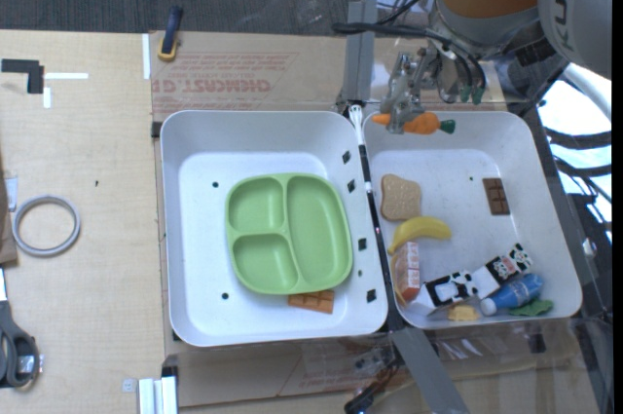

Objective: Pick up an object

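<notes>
My gripper (398, 115) hangs over the far rim of the right bin (541, 170), under the grey arm with its orange band. An orange toy carrot (421, 123) with a green tip lies crosswise between the fingers, and the gripper is shut on it. In the right bin below lie a slice of toast (400, 198), a yellow banana (421, 230), a brown chocolate bar (497, 197), a red-and-white packet (409, 272), a black-and-white cow-patterned item (479, 281) and a blue bottle (512, 293).
The left bin (185, 207) holds a green divided plate (289, 234) with a brown waffle piece (311, 301) at its near edge. A tape ring (43, 225) lies on the bench at left. Cardboard (243, 71) lies behind the bins.
</notes>
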{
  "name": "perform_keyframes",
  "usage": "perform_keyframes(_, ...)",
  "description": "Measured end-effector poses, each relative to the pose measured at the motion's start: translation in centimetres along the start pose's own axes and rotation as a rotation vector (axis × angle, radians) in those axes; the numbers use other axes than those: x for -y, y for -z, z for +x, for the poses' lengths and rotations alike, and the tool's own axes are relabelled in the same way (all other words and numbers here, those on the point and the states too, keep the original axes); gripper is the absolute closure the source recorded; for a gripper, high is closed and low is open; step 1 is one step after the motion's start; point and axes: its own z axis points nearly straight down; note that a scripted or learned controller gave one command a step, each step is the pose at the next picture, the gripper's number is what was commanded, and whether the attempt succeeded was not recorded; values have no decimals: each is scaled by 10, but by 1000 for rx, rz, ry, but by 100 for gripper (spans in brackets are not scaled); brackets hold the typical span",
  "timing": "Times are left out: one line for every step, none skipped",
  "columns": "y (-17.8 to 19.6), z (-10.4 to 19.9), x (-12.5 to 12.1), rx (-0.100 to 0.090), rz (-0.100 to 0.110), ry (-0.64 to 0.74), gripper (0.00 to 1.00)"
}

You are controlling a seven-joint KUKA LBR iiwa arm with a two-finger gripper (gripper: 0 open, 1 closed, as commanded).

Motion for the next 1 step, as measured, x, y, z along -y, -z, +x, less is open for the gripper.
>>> perform_keyframes(-15, 66, -14, -3, 0, -92, 100)
